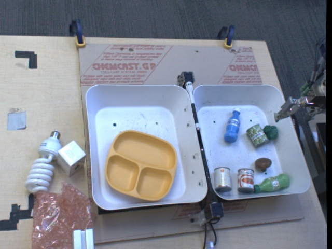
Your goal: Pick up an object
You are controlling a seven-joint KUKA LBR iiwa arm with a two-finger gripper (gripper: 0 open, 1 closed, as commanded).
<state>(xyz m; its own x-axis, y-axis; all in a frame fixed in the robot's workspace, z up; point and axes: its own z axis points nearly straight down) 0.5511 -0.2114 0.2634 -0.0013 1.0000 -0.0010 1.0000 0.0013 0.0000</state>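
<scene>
1. I take the right bin (290,139) as my landmark: it sits on the counter (41,97), and the left bin (98,139) stands just beside it on its left, their walls touching.
2. In the left bin lies a yellow divided tray (141,165).
3. Inside the right bin, a blue bottle (232,127) lies toward its far side, near the middle.
4. To the right of the bottle are a green patterned can (256,135) and a dark green lump (271,132), touching each other.
5. Along the bin's near wall lie a silver can (222,179), a red-labelled can (245,180) and a green bottle (271,183) on its side, in a row.
6. A brown round object (263,164) rests just above the green bottle.
7. The gripper (287,109) hovers at the bin's right rim, toward its far corner; I cannot tell how its jaws stand, and nothing is seen between them.
8. Well left of both bins, a spiral light bulb (42,166) and a white cube (71,156) lie on the counter.
</scene>
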